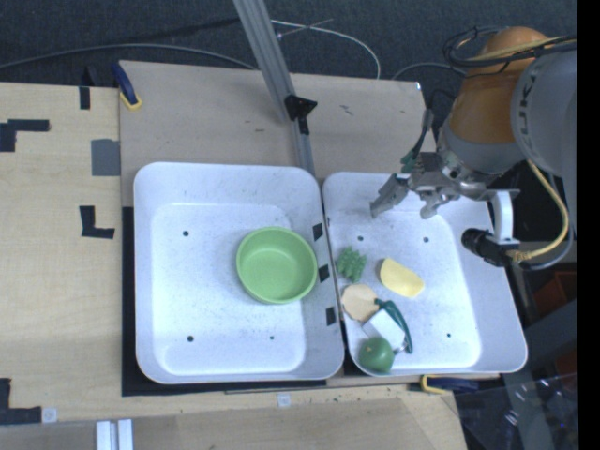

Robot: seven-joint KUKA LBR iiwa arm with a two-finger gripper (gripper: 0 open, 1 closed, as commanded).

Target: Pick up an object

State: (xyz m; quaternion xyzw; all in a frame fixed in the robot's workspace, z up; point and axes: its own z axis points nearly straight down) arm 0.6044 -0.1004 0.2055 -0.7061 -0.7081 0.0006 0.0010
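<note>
Gripper (409,204) is hanging over the far part of the right bin (487,336), fingers spread and grasping nothing, we are noting. Objects are lying nearer us in that bin: green broccoli piece (352,263), yellow block (401,277), tan piece (359,301), green ball (377,353). Green bowl (276,265) is sitting in the left bin (178,195).

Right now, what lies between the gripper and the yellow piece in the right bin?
Nothing: in the camera view, only bare white bin floor separates the open gripper from the yellow piece.
</note>
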